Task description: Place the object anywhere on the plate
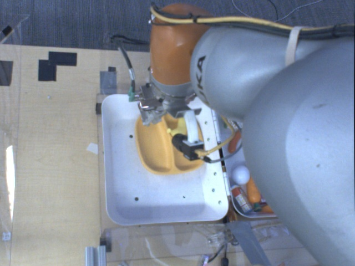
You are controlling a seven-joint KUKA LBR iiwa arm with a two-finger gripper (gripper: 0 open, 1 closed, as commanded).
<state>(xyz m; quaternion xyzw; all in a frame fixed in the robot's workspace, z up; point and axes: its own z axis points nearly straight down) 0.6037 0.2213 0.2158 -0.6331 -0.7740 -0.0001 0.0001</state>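
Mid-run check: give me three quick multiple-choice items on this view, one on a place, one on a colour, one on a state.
1. The plate lies: A) in the view's left bin B) in the right bin C) on the bare bench.
2. The plate is: A) blue B) yellow C) green.
3. The plate sits: A) upside down B) on edge C) flat, hollow side up.
Answers: 1 A, it rests on that bin's white floor; 2 B, its surface is yellow; 3 C, its divided hollow faces the camera.
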